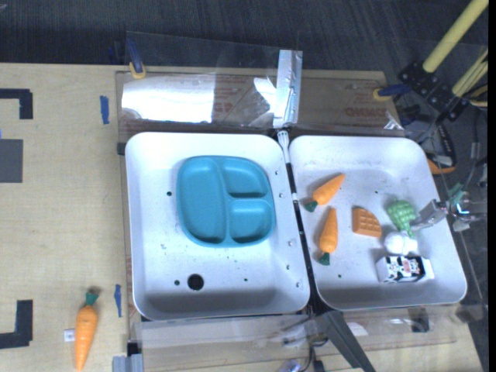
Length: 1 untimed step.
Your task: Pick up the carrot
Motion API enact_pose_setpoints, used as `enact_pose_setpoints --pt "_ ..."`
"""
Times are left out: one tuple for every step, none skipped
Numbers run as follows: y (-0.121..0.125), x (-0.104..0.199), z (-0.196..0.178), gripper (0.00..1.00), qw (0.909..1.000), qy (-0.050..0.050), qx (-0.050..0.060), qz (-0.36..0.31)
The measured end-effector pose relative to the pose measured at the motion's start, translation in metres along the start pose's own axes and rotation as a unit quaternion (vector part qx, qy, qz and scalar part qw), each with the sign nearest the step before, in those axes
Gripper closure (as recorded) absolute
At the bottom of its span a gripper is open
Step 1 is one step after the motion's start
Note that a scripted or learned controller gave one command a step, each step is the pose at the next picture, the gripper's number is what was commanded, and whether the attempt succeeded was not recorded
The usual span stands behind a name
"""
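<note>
Two carrots lay in the right bin (442, 285), in its left half. The upper carrot (328, 189) lay at a slant, its orange tip toward the upper right and its green top toward the lower left, near the wall shared with the left bin (147, 285). The lower carrot (328, 232) lay just below it, nearly upright in the view, green top at the bottom; the two were close but apart. A third carrot (84, 329) lay on the wooden counter (54, 208), outside the bins, near the view's lower left corner, well apart from everything else. To the right of the lower carrot sat an orange wedge-shaped piece (366, 222), then a green toy (401, 211), a white round piece (400, 243) and a small black-and-white box (403, 268) below it. The tool (434, 211) showed as a pale metal part at the right bin's right rim, just beside the green toy and well apart from all three carrots; whether it was apart or together could not be told. A blue divided plate (226, 200) lay in the left bin.
</note>
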<state>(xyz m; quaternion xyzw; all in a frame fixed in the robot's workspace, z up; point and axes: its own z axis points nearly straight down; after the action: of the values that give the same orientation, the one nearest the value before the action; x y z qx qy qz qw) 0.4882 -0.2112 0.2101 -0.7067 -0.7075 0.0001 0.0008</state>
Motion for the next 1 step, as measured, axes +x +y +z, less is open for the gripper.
enact_pose_setpoints --pt "0.0392 0.0516 0.0688 0.0 0.9997 0.001 0.002 -0.024"
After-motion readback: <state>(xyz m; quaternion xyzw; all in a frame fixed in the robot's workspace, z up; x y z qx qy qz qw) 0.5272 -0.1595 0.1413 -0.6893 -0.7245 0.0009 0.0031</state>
